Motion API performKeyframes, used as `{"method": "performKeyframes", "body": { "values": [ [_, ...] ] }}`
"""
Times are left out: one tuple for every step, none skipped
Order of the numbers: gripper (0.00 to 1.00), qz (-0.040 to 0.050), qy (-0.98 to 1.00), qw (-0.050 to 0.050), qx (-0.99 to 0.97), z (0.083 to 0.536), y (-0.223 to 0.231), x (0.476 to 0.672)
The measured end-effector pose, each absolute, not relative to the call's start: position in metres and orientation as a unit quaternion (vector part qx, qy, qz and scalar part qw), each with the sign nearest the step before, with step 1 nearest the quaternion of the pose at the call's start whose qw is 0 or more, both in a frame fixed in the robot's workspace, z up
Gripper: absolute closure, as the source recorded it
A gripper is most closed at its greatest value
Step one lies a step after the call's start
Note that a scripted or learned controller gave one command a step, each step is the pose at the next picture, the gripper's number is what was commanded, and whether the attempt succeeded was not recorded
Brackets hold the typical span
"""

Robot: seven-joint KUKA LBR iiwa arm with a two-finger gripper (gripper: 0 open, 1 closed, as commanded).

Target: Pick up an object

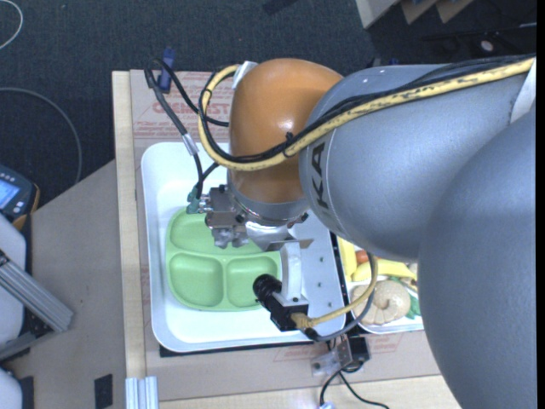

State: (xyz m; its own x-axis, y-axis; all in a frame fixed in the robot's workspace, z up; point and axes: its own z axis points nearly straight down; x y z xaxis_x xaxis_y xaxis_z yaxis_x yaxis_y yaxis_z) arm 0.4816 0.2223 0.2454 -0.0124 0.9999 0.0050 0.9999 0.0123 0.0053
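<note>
A light green divided tray (197, 267) lies in the left white bin (162, 228), with two compartments showing along its near side. The arm's orange wrist band and grey body hang directly over this bin and cover the tray's far right part. The gripper (228, 228) points down at the tray's upper middle, close to or touching it. In the right bin, a yellow banana-like piece (387, 269) and a beige round object (387, 301) show past the arm.
The large grey arm covers most of the right bin (375, 326). A black cable connector (277, 301) hangs over the left bin's near right corner. Cables loop around the wrist. Cardboard bench surface (128, 143) borders the bins at the left.
</note>
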Motion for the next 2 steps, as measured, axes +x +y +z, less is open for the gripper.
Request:
{"method": "performKeyframes", "body": {
  "values": [
    [1.00,0.0011,0.706,0.002,0.708,0.254,0.170,0.524],
    [1.00,-0.0027,0.706,-0.001,0.709,0.162,0.139,0.560]
  ]
}}
